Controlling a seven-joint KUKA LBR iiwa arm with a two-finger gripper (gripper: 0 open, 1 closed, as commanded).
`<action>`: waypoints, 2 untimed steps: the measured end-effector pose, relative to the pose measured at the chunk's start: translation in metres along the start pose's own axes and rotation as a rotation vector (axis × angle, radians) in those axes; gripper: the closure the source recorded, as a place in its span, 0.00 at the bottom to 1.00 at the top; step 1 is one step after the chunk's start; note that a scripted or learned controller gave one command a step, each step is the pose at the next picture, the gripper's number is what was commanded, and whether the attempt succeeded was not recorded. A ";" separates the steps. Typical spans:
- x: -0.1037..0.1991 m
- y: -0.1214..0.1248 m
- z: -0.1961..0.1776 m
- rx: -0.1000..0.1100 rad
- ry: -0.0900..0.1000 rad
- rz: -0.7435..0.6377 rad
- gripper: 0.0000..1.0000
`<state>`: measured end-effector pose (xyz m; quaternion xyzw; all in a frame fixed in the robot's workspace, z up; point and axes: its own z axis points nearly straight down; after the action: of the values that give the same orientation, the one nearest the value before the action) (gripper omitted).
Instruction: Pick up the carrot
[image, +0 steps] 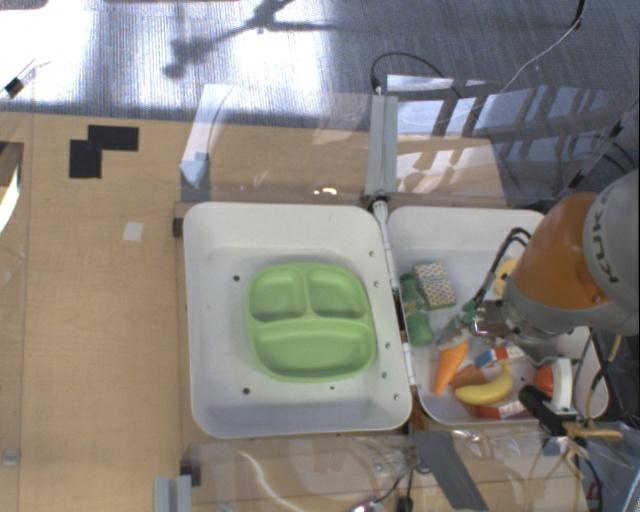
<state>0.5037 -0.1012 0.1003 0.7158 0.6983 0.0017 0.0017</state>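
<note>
So the carrot (449, 366) is sitting in the right bin (440, 232), near its front-left corner, and my gripper (470, 325) hangs just above and a bit to the right of its top end. It's close, maybe touching, hard to say from this angle. Honestly can't tell how wide I'm spread right now, the wrist blocks it, and nothing looks pinched between me yet. The carrot's long axis runs slanted, fat end up toward me, tip pointing down-left at the bin's front wall. It's small, bright orange, smooth and tapered, probably a plastic toy. A banana (486, 390) lies right against its lower right side, so I'd guess crowding is the risk. Green divided plate (311, 322) in the left bin (215, 330) isn't in play.
</note>
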 end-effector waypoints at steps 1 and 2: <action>0.001 0.002 -0.011 -0.004 0.001 -0.002 1.00; -0.009 -0.015 -0.040 0.001 0.000 0.051 1.00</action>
<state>0.4879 -0.1101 0.1402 0.7333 0.6799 0.0014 0.0015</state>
